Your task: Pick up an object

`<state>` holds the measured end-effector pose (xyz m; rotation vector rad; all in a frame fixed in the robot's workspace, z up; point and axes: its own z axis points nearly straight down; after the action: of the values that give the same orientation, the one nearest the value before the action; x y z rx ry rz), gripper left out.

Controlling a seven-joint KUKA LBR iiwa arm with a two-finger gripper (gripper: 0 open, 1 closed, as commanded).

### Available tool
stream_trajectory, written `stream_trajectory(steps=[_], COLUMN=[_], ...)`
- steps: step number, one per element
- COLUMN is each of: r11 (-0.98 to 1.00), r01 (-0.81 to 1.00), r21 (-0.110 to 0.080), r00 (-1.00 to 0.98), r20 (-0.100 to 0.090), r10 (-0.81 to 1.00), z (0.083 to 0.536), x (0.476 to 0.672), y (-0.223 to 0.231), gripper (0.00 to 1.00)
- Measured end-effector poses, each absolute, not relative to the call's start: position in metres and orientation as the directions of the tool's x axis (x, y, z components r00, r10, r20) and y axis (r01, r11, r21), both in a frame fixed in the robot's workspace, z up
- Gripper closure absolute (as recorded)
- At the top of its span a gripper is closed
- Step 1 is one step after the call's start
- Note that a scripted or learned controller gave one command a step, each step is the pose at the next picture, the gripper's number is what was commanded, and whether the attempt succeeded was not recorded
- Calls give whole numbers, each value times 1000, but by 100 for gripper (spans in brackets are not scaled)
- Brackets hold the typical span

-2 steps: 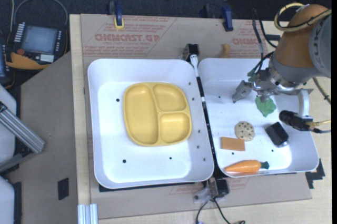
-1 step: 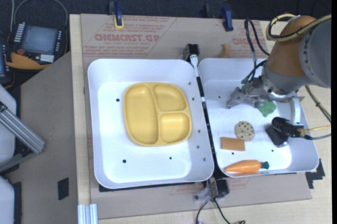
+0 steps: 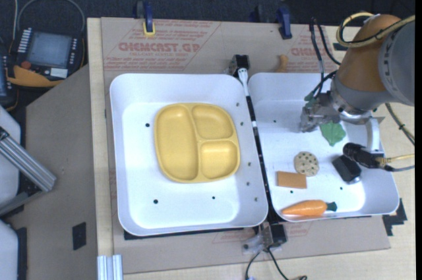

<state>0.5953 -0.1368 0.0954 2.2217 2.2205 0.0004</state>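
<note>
My gripper [image 3: 315, 119] hangs over the upper middle of the right bin [image 3: 277, 95], pointing down below the grey and orange arm. A green leafy piece [image 3: 333, 133] shows just to its lower right, partly hidden under the wrist; whether it is held cannot be told. Lower in the same bin lie a round speckled cookie [image 3: 306, 163], a flat orange rectangle [image 3: 291, 180] and a carrot [image 3: 306, 208] with a green top along the front wall.
The left bin [image 3: 132, 160] holds a yellow divided plate [image 3: 196, 141] with three compartments. A dark ridge [image 3: 254, 134] separates the two bins. Bare white floor lies at the upper left of the right bin.
</note>
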Motion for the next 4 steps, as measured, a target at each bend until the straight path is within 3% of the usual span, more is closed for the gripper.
stream_trajectory(steps=[3,4], r11=[0,6], r01=[1000,1000], r21=[9,-1], r00=[0,-6], r20=[-3,2], r10=[1000,1000], z=[243,243], x=[595,594], y=[-146,-82], gripper=[100,100])
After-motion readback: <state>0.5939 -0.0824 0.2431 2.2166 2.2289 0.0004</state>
